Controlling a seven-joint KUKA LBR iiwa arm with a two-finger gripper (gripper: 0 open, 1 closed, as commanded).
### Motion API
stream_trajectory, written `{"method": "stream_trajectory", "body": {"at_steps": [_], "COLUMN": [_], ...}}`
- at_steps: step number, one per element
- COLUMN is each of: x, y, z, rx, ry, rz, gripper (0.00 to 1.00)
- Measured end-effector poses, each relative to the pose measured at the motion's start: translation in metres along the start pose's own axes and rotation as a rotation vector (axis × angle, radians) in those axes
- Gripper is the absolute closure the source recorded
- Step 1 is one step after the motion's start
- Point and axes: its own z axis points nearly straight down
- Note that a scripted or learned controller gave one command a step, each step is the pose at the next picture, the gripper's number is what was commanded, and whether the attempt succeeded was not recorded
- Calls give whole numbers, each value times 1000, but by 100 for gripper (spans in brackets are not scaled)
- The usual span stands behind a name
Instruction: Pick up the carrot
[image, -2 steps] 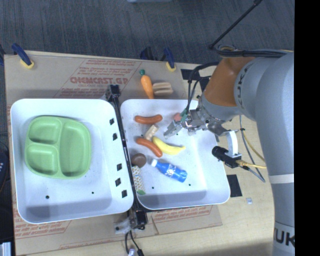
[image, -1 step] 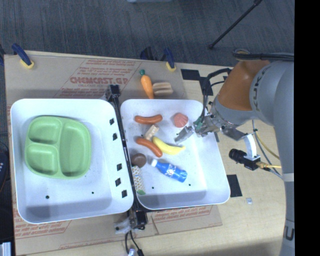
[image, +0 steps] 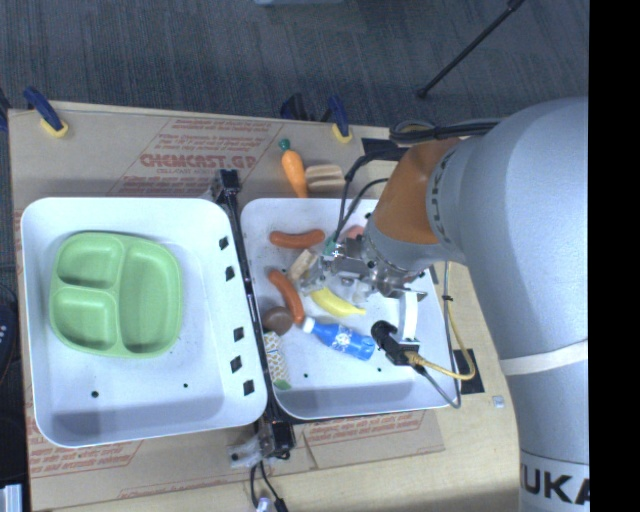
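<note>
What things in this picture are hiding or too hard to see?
- The gripper, camera view: the arm's wrist covers it, so its grip cannot be judged.
- The banana: the gripper covers its upper part.
- The small pale thing beside the gripper: too small and partly covered to name.
- The brown thing by the right bin's left wall: too blurred to name.
- The carrot lies in plain sight behind the bin.

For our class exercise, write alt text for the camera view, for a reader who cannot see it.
A grey robot arm's tool hangs over the right bin, above sausages, a banana and a blue bottle. The carrot lies outside, beyond that bin's far rim. The left bin holds a green plate.
</note>
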Motion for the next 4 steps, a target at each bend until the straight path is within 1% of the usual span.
{"method": "stream_trajectory", "body": {"at_steps": [1, 2, 3, 4], "x": [56, 55, -50, 27], "y": [70, 70, 90, 55], "z": [9, -115, -26, -23], "rx": [-1, -6, -1, 3], "ry": [-1, -1, 0, 0], "rz": [163, 80, 451, 789], "gripper": [0, 0, 0, 0]}}
